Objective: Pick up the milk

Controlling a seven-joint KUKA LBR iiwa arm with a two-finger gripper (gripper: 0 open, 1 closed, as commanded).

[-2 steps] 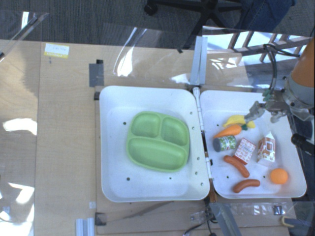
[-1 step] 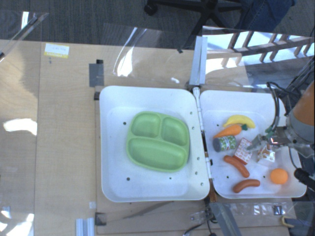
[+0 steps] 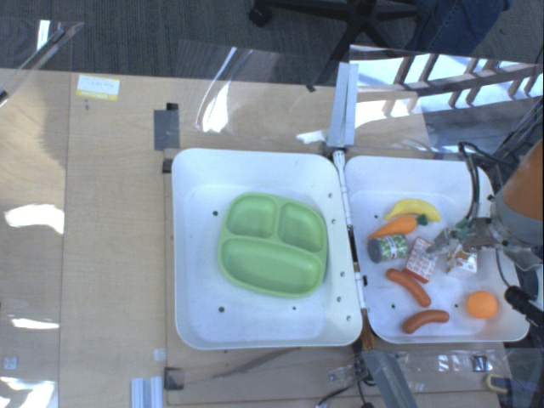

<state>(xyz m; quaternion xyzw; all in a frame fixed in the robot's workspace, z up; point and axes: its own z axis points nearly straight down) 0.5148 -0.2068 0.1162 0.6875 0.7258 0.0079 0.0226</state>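
The milk is a small white carton with red print. It lies in the right bin, between a green can and the gripper. The gripper hangs low over the right half of that bin, just right of the carton and slightly above it in the view. The grey arm with its orange band comes in from the right edge. A small white and reddish thing sits directly under the gripper; what it is stays unclear.
The right bin also holds a banana, a carrot, two sausages and an orange. A green divided plate lies in the left bin. Cables hang by the arm.
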